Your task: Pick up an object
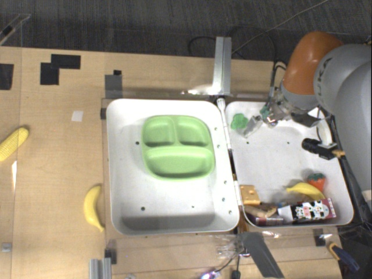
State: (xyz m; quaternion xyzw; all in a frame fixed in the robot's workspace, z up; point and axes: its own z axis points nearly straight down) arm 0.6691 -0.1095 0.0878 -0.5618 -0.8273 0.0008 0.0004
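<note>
My gripper (252, 126) hangs low over the back left corner of the right bin (273, 156), reaching in from the right. Just to its left lies a small green object (238, 121), close to the gripper tip; I cannot tell whether they touch. Along the front of this bin lie a yellow banana (304, 189), a small orange and red fruit (317, 180), a black and white carton (311, 211) and a brown toast-like piece (250, 195).
The left bin (125, 202) holds a green divided plate (176, 146). Outside the bins, a banana (93, 207) and a yellow corn cob (13, 144) lie on the wooden bench at the left. A metal post (222, 63) stands behind the divider.
</note>
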